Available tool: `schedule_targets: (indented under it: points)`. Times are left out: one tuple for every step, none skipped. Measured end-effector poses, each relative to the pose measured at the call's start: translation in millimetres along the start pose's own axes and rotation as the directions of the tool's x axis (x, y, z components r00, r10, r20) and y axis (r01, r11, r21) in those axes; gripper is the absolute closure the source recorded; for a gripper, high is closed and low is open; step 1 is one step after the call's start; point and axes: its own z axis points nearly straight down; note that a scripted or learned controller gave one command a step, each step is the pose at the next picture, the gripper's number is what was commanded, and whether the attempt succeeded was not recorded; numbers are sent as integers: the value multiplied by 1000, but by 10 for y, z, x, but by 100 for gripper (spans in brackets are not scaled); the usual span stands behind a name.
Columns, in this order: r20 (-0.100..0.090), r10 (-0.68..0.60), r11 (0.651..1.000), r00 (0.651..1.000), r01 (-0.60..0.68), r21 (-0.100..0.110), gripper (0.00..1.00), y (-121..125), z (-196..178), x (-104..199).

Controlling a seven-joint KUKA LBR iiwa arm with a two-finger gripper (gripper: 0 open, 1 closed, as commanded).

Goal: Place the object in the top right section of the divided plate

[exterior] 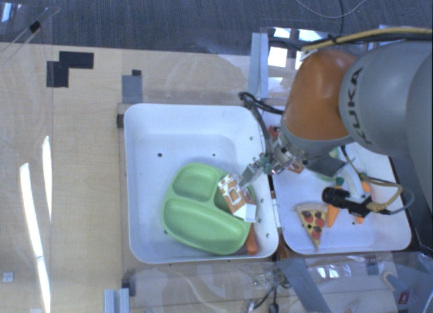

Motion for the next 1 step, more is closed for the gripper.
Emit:
schedule_targets:
  points:
    - [3,250,968,968,-250,-5,0,370,-2519,-353]
